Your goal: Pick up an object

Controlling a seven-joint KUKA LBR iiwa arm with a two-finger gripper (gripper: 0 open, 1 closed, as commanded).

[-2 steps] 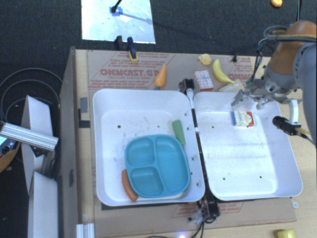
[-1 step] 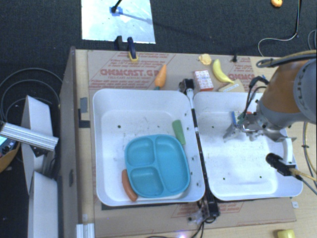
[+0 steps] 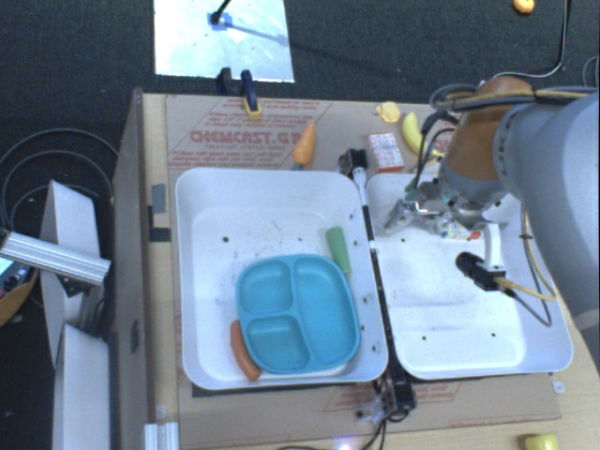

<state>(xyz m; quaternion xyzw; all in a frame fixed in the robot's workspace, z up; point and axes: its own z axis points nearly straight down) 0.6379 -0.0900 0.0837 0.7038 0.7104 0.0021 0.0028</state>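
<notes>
The left bin [image 3: 202,251] carries a blue divided tray [image 3: 296,313], a green stick [image 3: 338,249] just beside the tray's upper right corner, and an orange sausage [image 3: 244,350] along its lower left edge. Over the right bin [image 3: 525,345], the gripper [image 3: 412,211] hangs near the top left corner; whether it is spread or pinching anything cannot be told. Behind the bins lie a carrot [image 3: 304,145], a banana [image 3: 411,131] and a small box [image 3: 385,151].

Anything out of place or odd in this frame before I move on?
Yes. Several toy foods lie outside the bins: a carrot, a banana and a small box on the cardboard behind them, plus an orange ball on the dark floor. The left bin holds a blue tray.
</notes>
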